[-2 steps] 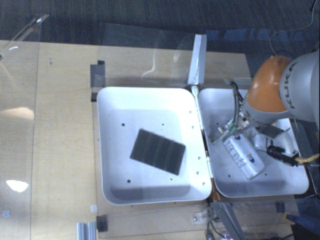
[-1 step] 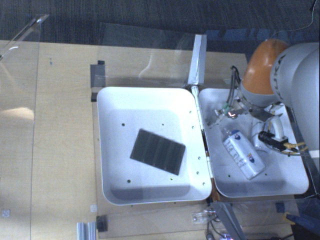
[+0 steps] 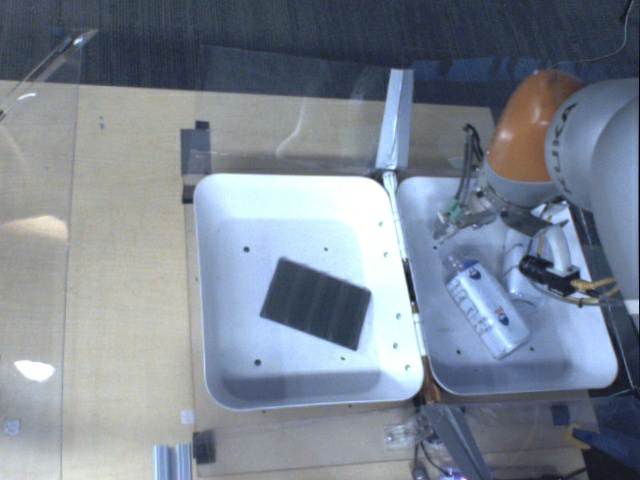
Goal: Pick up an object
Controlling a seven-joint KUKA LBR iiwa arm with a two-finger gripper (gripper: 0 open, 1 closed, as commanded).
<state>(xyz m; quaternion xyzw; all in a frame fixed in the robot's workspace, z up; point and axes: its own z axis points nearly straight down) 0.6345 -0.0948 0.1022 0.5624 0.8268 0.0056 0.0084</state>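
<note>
Since the arm (image 3: 590, 138) reaches in from the right, its grey bulk and orange band hang over the right bin (image 3: 590, 373), the nearer of the two. Left bin (image 3: 300, 183) holds one flat dark ribbed sheet (image 3: 316, 303), askew mid-floor and well apart from the robot. Right bin holds a pale bottle (image 3: 485, 313) on its side, cap end pointing up-left; it's the likely target, being closest. Gripper (image 3: 458, 218) sits near that bin's back-left corner, just beyond the cap end and apart from the bottle, with nothing seen in its grasp. Can't tell how far open it is. Pickup not yet done.
</note>
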